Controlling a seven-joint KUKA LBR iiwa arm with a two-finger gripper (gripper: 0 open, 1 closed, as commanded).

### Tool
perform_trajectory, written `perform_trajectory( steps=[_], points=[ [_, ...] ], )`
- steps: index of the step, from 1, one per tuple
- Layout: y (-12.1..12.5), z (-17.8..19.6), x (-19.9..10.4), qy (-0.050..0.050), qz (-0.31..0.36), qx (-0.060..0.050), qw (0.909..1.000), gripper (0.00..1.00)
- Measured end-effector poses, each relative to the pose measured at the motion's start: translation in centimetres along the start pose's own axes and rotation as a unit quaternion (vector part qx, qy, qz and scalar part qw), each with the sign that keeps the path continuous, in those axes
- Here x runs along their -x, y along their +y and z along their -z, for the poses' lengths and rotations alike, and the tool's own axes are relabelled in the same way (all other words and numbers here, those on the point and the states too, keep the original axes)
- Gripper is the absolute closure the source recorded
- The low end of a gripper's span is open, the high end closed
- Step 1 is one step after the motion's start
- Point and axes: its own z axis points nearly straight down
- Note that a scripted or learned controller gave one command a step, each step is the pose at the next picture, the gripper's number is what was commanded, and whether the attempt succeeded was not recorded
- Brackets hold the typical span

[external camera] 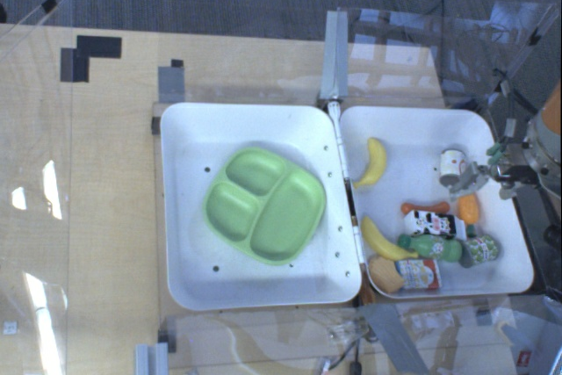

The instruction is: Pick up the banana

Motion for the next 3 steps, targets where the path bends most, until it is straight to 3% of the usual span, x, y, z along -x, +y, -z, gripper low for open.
perform_trajectory(
  steps=[1, 2, 3],
  points=[
    [2.2, -11.0, -5.1, 0.000, 0.053, 0.000, 0.9986, 0.00],
    [-0.7, -5.4, -7.4, 0.000, 0.096, 0.001, 0.9954, 0.00],
    [5.3, -5.4, -10.8, 0.000, 0.153, 0.001, 0.9882, 0.00]
  ],
)
